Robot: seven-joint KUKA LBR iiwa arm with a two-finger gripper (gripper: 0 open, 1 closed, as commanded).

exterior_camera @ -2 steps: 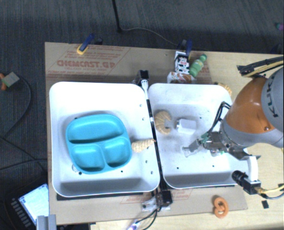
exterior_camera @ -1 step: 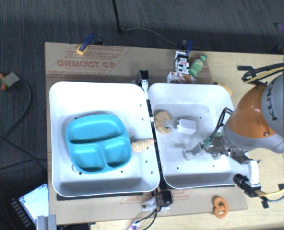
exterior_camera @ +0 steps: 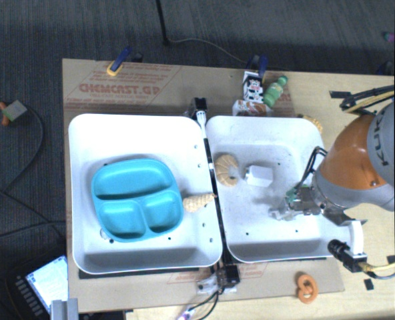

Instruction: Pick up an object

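In the right bin [exterior_camera: 264,249], a tan round bread-like piece [exterior_camera: 225,169] lies near the left wall, and a small white block [exterior_camera: 259,175] sits just right of it. A tan cone [exterior_camera: 196,202] rests on the divider between the bins, pointing right. In the left bin [exterior_camera: 84,179] lies a blue divided plate [exterior_camera: 134,199]. My gripper [exterior_camera: 287,207] is low over the floor of the right bin, right of and below the white block, with nothing seen in it. The orange band of the arm [exterior_camera: 347,159] is behind it.
Behind the right bin stand a small printed box [exterior_camera: 252,89] and a green-topped figure [exterior_camera: 275,91]. An orange pretzel shape [exterior_camera: 307,287] lies on the bench in front of the right bin. Blue clamps [exterior_camera: 119,61] hold the cardboard's far edge.
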